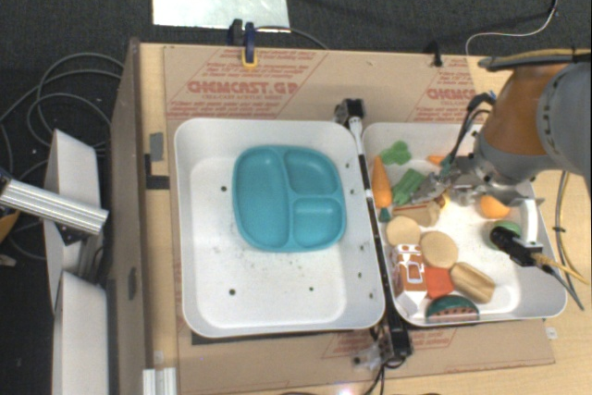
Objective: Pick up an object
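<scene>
Camera view: two shallow white bins side by side on a cardboard-covered bench [277, 83]. Left white bin [203, 291] holds a teal plastic divided plate [288, 198], lying flat near its upper middle. Right white bin [541, 291] is crowded with toy food: an orange carrot piece [381, 183] along its left wall, a green leafy piece [405, 184] beside it, a round tan bun [438, 249], a brown bread roll [473, 281], a red-and-white carton [410, 268], a watermelon slice [452, 310] at the bottom rim, an orange fruit [495, 207]. Grey arm with orange band [523, 120] reaches in from right; gripper [437, 188] sits low over the right bin's upper middle, just beside the green piece. Finger spread: cannot tell.
</scene>
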Robot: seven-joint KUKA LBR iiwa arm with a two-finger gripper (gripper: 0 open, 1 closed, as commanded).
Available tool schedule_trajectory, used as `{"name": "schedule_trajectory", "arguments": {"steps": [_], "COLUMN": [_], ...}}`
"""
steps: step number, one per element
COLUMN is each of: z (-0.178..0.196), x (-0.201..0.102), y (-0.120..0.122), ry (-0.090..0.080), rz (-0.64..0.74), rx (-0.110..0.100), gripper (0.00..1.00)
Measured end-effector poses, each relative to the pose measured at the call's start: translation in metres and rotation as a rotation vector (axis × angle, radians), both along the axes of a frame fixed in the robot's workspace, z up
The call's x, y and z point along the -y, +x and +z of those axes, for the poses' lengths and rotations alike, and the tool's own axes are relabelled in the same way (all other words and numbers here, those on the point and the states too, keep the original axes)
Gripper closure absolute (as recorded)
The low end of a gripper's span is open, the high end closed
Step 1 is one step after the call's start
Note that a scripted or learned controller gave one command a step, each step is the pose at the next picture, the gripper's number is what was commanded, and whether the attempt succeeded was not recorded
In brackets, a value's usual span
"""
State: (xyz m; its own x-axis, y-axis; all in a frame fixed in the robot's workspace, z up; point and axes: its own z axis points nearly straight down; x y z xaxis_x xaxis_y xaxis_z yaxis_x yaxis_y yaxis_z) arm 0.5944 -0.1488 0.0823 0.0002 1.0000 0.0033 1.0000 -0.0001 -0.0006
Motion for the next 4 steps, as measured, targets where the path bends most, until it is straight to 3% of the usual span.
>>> {"name": "schedule_trajectory", "arguments": {"steps": [1,2,3,4], "z": [0.017,0.016,0.003,0.019], "x": [0.001,0.001,-0.021,-0.020], "y": [0.004,0.004,0.058,0.061], "ry": [-0.003,-0.003,-0.003,-0.006], "rz": [0.003,0.003,0.005,0.007], "rx": [0.011,0.010,0.001,0.018], "gripper": [1.00,0.00,0.00,1.00]}}
